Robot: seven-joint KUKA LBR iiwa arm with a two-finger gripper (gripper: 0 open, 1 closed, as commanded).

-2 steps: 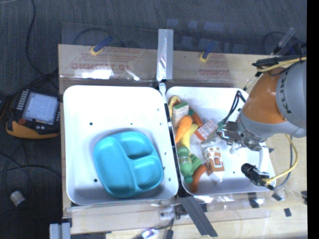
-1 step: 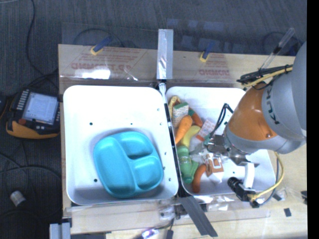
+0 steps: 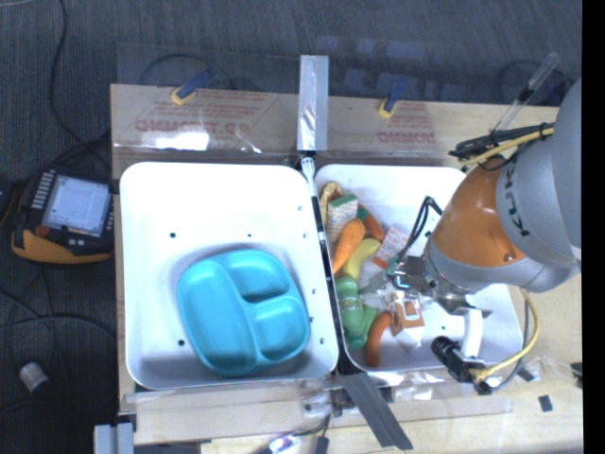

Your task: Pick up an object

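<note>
The right bin (image 3: 492, 334) holds a heap of toy food along its left side: an orange carrot (image 3: 347, 240), a yellow piece (image 3: 367, 253), a green piece (image 3: 355, 319), a red-orange piece (image 3: 377, 335) and a small orange and white box (image 3: 408, 316). My gripper (image 3: 405, 289) hangs low over the middle of this heap, right above the small box. The grey arm with its orange band (image 3: 477, 225) covers the bin's right half. I see no object lifted clear of the heap.
In the left bin (image 3: 161, 206) lies a blue divided tray (image 3: 244, 308), toward the front. A ridge (image 3: 324, 272) separates the two bins. A handheld screen device (image 3: 71, 211) rests on the floor to the left of the bench.
</note>
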